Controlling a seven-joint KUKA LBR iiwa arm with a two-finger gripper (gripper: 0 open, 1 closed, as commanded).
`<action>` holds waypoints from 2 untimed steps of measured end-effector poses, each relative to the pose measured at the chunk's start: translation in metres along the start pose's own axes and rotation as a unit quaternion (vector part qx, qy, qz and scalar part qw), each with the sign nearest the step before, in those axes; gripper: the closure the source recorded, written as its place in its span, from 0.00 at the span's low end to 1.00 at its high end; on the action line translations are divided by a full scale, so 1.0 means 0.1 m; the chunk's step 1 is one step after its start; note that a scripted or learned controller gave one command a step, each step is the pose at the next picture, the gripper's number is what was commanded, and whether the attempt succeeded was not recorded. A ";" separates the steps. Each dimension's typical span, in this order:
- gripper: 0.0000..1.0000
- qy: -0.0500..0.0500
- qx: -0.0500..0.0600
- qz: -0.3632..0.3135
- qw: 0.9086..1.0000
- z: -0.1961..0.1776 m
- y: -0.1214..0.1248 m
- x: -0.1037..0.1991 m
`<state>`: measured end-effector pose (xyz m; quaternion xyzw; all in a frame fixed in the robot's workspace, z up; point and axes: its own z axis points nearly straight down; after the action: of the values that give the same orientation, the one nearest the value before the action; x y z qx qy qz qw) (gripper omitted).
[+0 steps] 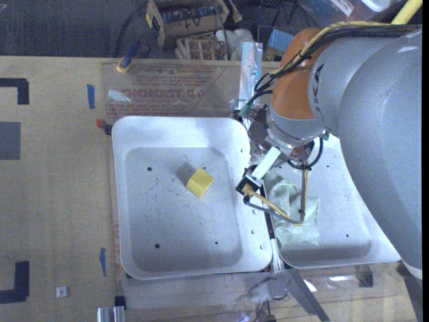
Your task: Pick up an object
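A small yellow block lies in the left bin, touching a grey block on its upper left. In the right bin lies a pale, greenish crumpled thing near that bin's left wall. The grey arm with its orange band hangs over the right bin. My gripper reaches down onto the crumpled thing, and the wrist hides most of it.
A clear plastic sheet lies on the bench behind the left bin. The two bins meet at a shared rim. Boxes and cables crowd the floor beyond the bench's far edge.
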<state>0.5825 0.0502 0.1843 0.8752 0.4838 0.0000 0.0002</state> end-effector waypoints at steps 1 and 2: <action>1.00 -0.001 0.002 0.035 0.999 0.02 -1.02 0.34; 1.00 -0.001 0.003 0.035 0.999 -0.07 -1.02 0.35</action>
<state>0.5149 0.1335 0.1913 0.8915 0.4530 -0.0021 -0.0016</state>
